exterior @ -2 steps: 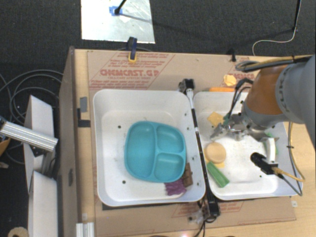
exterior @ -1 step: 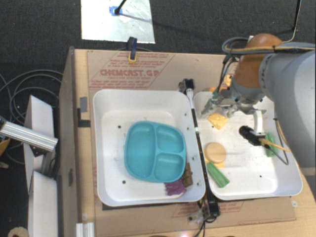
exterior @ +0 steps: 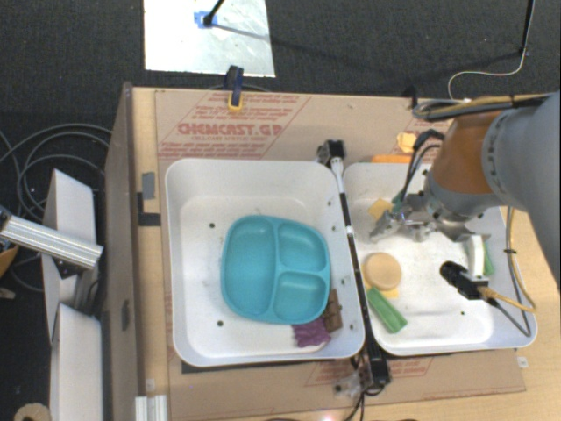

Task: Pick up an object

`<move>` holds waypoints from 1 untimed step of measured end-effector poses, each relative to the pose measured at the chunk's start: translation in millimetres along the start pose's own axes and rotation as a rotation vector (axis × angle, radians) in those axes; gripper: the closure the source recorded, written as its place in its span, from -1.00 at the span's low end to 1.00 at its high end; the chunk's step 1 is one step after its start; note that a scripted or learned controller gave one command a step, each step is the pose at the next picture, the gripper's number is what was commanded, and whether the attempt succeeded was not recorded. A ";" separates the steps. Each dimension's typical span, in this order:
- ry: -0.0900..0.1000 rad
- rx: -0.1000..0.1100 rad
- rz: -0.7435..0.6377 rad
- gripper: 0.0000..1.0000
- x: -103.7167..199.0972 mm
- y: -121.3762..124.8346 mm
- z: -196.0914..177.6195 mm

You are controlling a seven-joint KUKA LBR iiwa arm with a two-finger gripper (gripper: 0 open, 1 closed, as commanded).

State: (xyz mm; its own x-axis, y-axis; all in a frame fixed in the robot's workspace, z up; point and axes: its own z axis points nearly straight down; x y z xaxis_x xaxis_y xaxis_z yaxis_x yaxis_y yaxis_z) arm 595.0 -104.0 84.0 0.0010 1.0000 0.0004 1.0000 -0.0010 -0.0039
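1. reaching in from the right edge of the frame, the grey arm [exterior: 517,156] with its orange band ends in the gripper [exterior: 386,226], which sits over the upper left part of the right bin [exterior: 438,345].
2. whether the gripper is spread or closed cannot be told from this slanted view, and nothing can be seen held in it.
3. a small yellow piece [exterior: 379,209] lies just beside the gripper tip, on its upper left, close to the bin's left wall; whether the two touch cannot be told.
4. a tan round object [exterior: 383,271] rests below the gripper, near it but apart.
5. a green stick [exterior: 387,310] lies just below the tan round object, slanting toward the lower right; they look to touch at the stick's upper end.
6. a white and green item [exterior: 476,254] lies toward the right side of the same bin, below the wrist.
7. the left bin [exterior: 188,235] holds a teal divided plate [exterior: 272,270] at its middle, lying flat.
8. a purple thing [exterior: 308,333] and a brown thing [exterior: 333,314] lie against the plate's lower right rim, in the left bin's lower right corner.
9. both bins sit on a cardboard sheet [exterior: 228,121] with red print, touching along the centre.
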 end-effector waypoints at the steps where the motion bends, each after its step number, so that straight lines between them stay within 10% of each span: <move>1: -0.001 -0.011 -0.007 -1.00 12.8 52.9 -1.6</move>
State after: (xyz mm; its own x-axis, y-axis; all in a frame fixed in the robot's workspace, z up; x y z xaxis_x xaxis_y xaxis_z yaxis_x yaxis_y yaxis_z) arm 648.0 -91.3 85.5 -0.0062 1.0000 -0.0009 1.0000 0.0062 0.0072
